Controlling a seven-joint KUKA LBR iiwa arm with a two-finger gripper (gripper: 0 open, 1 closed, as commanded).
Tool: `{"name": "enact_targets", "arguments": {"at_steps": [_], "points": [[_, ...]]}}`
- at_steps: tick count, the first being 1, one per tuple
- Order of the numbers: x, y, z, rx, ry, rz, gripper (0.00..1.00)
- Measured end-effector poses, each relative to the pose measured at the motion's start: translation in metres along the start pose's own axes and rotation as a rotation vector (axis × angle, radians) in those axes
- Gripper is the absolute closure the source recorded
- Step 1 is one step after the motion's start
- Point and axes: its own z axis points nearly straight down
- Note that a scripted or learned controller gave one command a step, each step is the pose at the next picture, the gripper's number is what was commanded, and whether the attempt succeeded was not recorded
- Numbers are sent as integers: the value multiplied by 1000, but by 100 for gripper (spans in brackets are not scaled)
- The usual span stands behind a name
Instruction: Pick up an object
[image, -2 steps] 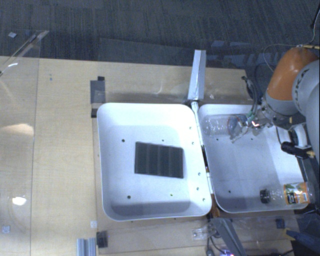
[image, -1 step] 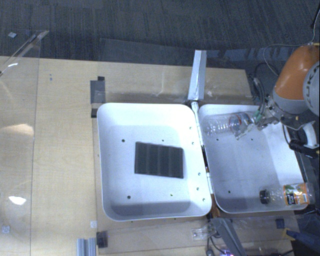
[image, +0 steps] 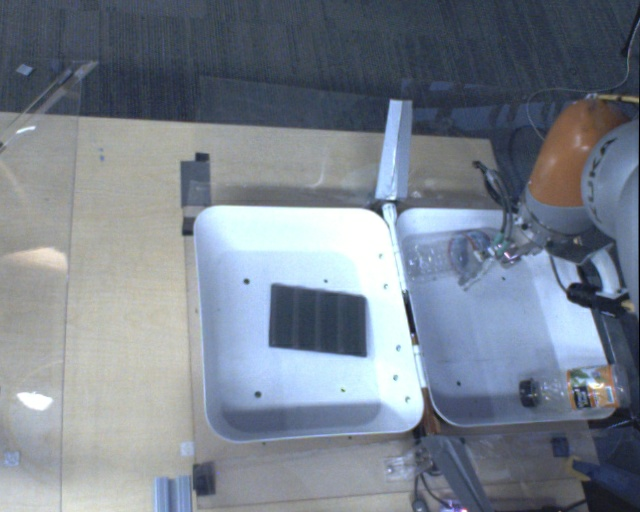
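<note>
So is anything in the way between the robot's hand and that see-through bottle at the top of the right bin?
Nothing visible. The gripper sits right beside the clear bottle in the right bin; the other bottle lies far off in the bottom corner.

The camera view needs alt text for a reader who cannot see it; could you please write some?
The grey arm's hand reaches into the right bin, at a clear plastic bottle lying near its far-left corner. Another bottle lies at that bin's near-right corner; the left bin holds a dark ridged rectangle.
</note>
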Motion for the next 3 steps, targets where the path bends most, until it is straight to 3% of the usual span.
{"name": "enact_targets", "arguments": {"at_steps": [1, 2, 3], "points": [[0, 2, -12, -6, -4, -2, 100], [5, -9, -94, -62, -5, 97, 100], [5, -9, -94, -62, -5, 97, 0]]}}
